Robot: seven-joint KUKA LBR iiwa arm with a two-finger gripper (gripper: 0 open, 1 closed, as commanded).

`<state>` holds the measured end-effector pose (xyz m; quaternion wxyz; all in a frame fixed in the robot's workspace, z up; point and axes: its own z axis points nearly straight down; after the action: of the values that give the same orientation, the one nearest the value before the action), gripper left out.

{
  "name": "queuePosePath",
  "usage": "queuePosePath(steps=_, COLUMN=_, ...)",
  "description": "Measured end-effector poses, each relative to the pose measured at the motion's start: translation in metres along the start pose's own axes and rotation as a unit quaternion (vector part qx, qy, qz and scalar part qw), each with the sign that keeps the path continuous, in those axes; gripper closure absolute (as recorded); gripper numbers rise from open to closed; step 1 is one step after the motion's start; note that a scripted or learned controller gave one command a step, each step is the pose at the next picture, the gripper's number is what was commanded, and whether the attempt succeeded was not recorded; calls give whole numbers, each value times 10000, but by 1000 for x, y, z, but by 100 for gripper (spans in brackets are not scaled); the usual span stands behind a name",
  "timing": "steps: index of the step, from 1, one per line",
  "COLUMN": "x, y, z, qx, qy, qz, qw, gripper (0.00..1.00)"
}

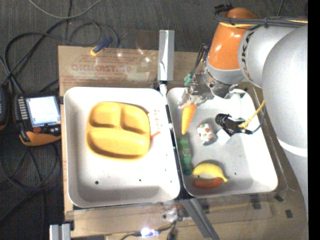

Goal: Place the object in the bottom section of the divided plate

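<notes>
Carrot [187, 118] is pinched at its top by the gripper [189, 100] over the right bin (yellow divided plate [119, 130] not yet reached).

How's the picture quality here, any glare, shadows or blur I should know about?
Camera view: a bright glare spot on the bench edge at the bottom; the arm is overexposed at right; the yellow plate casts a soft shadow in the left bin; the carrot and banana look slightly soft.
</notes>
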<state>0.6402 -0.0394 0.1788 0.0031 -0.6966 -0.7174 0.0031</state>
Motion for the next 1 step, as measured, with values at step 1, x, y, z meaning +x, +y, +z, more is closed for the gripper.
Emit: queuePosePath(steps=1, x=90, y=-6, z=0, qx=-3, qy=-3, qz=-1109, qw=9938, gripper=100)
